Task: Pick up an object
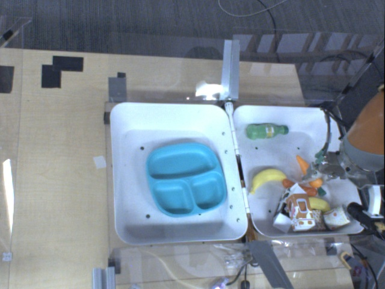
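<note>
The right bin (313,120) holds a green bottle (267,131) lying near its far wall, a yellow banana (267,178) at its left side, an orange carrot-like piece (301,163), and a white carton with orange print (301,212) near the front. A small yellow item (319,204) and a white-and-brown item (337,220) lie beside the carton. My gripper (319,168) hangs low over the right part of this bin, just right of the orange piece and above the carton. Small orange and green bits lie right under it.
The left bin (129,125) holds a blue divided plate (185,178). A grey metal post (231,65) rises at the far side between the bins. The arm's orange band (368,128) and cables sit over the right bin's right edge.
</note>
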Controlling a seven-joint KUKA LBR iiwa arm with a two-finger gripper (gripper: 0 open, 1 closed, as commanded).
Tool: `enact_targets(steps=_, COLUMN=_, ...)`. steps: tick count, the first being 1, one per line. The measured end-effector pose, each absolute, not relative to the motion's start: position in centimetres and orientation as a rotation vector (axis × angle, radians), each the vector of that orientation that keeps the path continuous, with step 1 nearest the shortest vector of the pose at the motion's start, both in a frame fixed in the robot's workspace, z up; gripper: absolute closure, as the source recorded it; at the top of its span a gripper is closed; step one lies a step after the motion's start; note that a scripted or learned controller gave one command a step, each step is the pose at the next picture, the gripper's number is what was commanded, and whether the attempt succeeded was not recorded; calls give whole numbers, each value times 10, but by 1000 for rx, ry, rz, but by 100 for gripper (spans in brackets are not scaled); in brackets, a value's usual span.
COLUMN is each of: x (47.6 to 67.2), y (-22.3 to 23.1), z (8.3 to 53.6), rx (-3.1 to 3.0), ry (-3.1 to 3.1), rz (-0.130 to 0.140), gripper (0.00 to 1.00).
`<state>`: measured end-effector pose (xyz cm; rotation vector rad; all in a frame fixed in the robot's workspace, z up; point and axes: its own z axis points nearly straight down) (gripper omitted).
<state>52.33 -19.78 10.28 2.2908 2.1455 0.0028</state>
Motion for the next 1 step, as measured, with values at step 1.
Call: enact_targets(steps=1, x=501, y=-174, z=215, rx=2513, ry=1883, rz=0, gripper=100)
